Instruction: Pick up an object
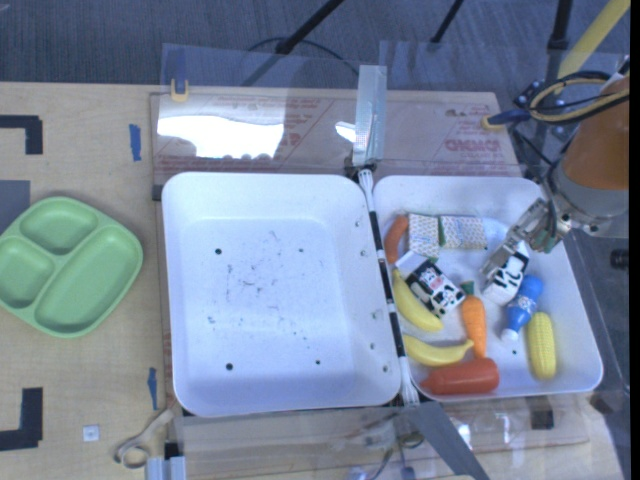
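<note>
1. Looking first at the near edge of the bench, we are seeing a beige clip-like thing [140, 446] lying at about 7 o'clock of the left bin [190, 208], on the wooden bench top [70, 388].
2. We are finding a red pepper [462, 377] lying along the near wall of the right bin [590, 368], with a curved banana [435, 349] just behind it.
3. We are seeing an ear of yellow corn [541, 344] lying at about 3 o'clock of the pepper, and an orange carrot [474, 325] standing between the corn and the banana.
4. We are noting a second banana [412, 305] beside the wall between the bins, touching a black-and-white cow-patterned carton [434, 283].
5. We are seeing a blue-and-white bottle [522, 306] lying at 2 o'clock of the carrot, next to a white bottle with black marks [507, 276].
6. We are watching the gripper [512, 251] hanging right over that white bottle; the fingers are standing spread with a gap, and we cannot tell whether they are touching the bottle.
7. We are seeing a patterned pouch [450, 233] and an orange-red piece [397, 236] farther back in the right bin.
8. We are seeing a green divided plate [65, 266] resting at 9 o'clock of the left bin, well apart from it.
9. We are seeing the arm [598, 163] with its orange band reaching in at 3 o'clock, cables [545, 96] running above it, and a clear panel [250, 123] standing behind the bins.
</note>
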{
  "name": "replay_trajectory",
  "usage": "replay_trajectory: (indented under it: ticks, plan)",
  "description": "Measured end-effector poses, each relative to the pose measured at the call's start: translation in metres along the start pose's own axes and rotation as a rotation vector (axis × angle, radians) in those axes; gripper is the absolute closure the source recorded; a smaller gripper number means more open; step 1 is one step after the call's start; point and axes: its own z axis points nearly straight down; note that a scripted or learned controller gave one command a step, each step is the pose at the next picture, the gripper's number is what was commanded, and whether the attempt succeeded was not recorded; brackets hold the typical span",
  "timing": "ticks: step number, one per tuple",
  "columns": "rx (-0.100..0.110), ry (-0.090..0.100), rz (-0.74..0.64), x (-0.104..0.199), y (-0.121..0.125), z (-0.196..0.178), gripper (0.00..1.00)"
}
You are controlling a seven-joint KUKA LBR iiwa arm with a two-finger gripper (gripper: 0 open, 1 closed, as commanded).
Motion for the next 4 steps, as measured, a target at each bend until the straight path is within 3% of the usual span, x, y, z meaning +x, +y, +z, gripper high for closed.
replay_trajectory:
  ticks: [1,2,3,4]
  plan:
    - [-0.002,-0.004,-0.204,0.059,0.054,0.02,0.0]
    - [-0.002,-0.002,-0.138,0.005,0.067,-0.059,0.0]
    - [0.0,0.0,-0.155,0.026,-0.011,-0.028,0.0]
    - [-0.001,-0.001,-0.249,0.061,0.04,-0.042,0.0]
